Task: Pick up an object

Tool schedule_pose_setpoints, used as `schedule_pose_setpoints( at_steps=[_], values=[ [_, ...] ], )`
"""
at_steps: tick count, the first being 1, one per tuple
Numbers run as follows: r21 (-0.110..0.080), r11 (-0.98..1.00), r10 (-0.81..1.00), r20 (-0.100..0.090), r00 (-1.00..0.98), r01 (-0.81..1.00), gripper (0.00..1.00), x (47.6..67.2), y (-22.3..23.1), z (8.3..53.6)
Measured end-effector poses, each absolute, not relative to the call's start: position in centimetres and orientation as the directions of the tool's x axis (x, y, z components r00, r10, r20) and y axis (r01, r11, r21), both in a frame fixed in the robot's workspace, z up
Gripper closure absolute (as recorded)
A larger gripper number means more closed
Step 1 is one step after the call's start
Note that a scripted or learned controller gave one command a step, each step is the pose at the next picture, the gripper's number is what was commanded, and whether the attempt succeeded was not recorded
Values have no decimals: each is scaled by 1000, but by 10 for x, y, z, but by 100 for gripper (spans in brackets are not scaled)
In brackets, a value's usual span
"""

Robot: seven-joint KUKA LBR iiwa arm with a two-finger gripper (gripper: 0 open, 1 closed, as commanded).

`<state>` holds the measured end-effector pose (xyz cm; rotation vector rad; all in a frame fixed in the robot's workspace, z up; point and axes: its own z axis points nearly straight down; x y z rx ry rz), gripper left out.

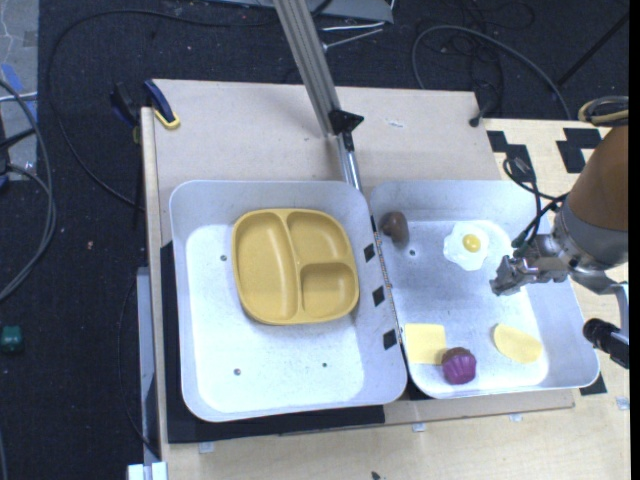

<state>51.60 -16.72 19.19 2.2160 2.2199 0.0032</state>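
Observation:
The right bin (pixel 435 288) holds a fried egg (pixel 471 244) at the back, a brown lump (pixel 395 227) at its back left, a yellow cheese square (pixel 424 343), a purple piece (pixel 459 365) and a pale yellow slice (pixel 518 344) along the front. My gripper (pixel 507 276) hangs over the right side of this bin, just right of and below the egg, above the yellow slice. Nothing shows between its tips.
The left bin (pixel 210 368) bears a yellow divided plate (pixel 296 265). A slanted metal pole (pixel 312 53) runs down to the bins' shared back edge. The wooden bench (pixel 260 128) lies behind, with cables on the dark floor around it.

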Motion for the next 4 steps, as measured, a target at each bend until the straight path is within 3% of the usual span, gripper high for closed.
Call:
schedule_pose_setpoints(
  at_steps=[1, 4],
  values=[
    [5, 3, 1000, -2, -3, 1000, 100, 517, -167, 233],
    [2, 7, 1000, 1, -7, 1000, 100, 573, -20, 236]
  ],
)
